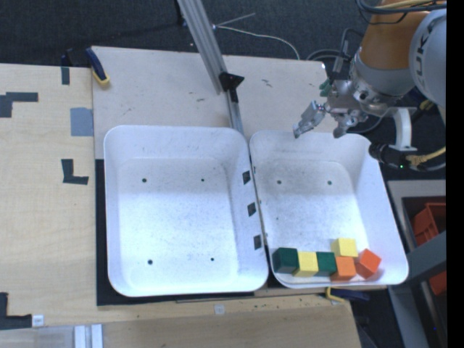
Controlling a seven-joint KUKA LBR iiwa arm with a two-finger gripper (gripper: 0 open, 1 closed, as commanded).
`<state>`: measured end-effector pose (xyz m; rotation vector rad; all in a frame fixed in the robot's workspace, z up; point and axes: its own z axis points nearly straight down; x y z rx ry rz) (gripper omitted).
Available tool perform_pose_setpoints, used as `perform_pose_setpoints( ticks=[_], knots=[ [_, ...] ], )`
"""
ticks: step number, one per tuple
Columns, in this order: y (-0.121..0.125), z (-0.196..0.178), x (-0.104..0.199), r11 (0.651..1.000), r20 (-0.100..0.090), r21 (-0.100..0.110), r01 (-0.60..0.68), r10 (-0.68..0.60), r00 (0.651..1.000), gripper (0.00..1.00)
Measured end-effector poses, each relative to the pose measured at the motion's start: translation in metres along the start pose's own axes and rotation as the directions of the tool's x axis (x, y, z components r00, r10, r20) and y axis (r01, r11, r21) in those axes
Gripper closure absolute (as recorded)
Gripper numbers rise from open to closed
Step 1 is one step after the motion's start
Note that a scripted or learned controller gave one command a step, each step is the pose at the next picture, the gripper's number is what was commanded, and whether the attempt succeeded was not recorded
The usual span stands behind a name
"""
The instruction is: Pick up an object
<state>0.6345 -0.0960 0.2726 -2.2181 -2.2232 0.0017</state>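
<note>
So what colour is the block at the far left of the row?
Dark green: the leftmost block in the right bin, seen in the camera view.

Blocks [326,261] cluster at the right bin's [377,187] lower edge.
Left bin [116,194] sits beside it; the gripper [320,120] hangs upper right.

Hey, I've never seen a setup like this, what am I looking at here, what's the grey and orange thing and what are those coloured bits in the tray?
That is a robot arm, seen from one camera fixed above a workbench and looking down at a slant. The arm reaches in from the right. At its end is a claw with open fingers and nothing between them, hovering over the far edge of the right tray. Two shallow white trays sit side by side. In the near corner of the right one lie small blocks: green, yellow and orange. The left tray sits beside it.
</note>
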Motion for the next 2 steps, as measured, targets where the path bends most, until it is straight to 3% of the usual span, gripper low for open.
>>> perform_pose_setpoints(
  ticks=[1, 2],
  knots=[
    [-0.063, 0.103, -0.047, 1.0, 0.0, 0.011, -0.006, 0.006, 1.0, 0.0],
    [-0.141, 0.143, -0.091, 1.0, 0.0, 0.009, -0.009, 0.009, 1.0, 0.0]
  ],
)
